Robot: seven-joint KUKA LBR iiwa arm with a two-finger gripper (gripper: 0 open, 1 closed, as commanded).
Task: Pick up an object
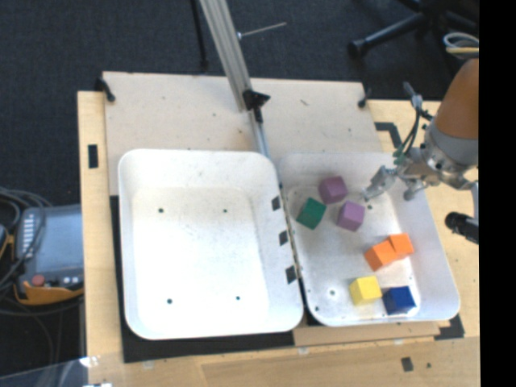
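you see the grey arm's two-finger gripper (385, 182) over the right shallow white bin (439, 252), near its far right edge, nothing between its fingers; can't tell if they're spread or closed. two small purple cubes (332, 189) (351, 215) and a green cube (311, 213) sit just left of it, corners skewed. orange blocks (389, 251), a yellow cube (364, 289) and a blue cube (398, 299) crowd the near right corner. the left white bin (133, 216) gives open room.

tool (379, 185) above right bin (431, 252) | near purple blocks (333, 189) | left bin (201, 240) beside
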